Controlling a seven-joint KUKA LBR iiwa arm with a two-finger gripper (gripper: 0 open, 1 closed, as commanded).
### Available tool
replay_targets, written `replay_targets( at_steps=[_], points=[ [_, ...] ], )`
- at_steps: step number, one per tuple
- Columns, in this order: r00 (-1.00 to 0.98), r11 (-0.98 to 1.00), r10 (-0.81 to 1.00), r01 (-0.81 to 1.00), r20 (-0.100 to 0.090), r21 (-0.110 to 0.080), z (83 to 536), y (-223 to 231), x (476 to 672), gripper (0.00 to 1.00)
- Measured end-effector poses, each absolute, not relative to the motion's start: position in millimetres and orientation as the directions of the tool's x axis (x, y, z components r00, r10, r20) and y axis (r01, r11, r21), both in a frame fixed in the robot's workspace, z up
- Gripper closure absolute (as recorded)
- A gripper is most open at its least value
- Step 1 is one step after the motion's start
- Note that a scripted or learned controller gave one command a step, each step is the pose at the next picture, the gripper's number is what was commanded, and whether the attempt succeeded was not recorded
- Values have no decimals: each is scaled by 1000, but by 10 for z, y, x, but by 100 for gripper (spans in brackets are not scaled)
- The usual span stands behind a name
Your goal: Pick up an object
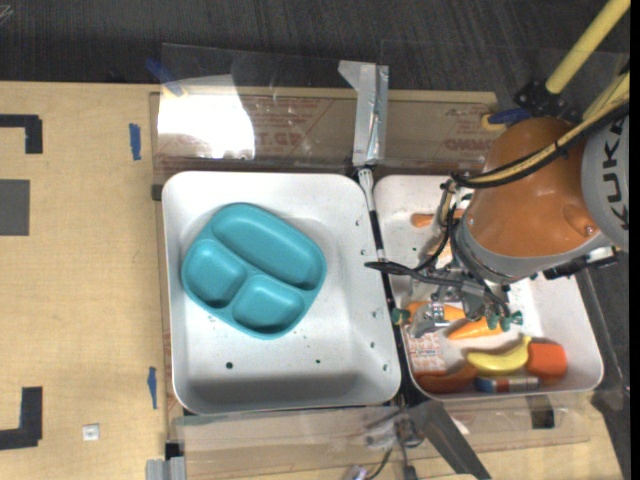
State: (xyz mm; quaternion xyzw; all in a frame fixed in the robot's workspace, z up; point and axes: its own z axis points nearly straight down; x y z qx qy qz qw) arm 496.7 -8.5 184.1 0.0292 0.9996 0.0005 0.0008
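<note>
Camera view puts the pile of small orange and yellow items (490, 353) at the right white bin's (585, 363) near end, unlifted. The gripper (450, 303) hangs low just above it; nothing shows grasped. A teal divided plastic tray (253, 268) lies in the left white bin (345, 358).

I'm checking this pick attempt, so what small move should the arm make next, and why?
Probably a short, slow descent. The hand is low in the right bin, over a crowded pile next to the banana and an orange item, but nothing can be seen between its fingers. Easing down should seat it on one object.
</note>
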Motion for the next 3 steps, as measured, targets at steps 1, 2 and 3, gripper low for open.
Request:
replay_targets(
  at_steps=[1,2,3],
  points=[
    [-1000,1000,-6,-6,-12,1,2639,131,5055,100],
    [-996,996,91,91,-7,2,2648,467,5630,100],
    [-999,999,49,49,-3,0,2239,103,4803,100]
  ],
)
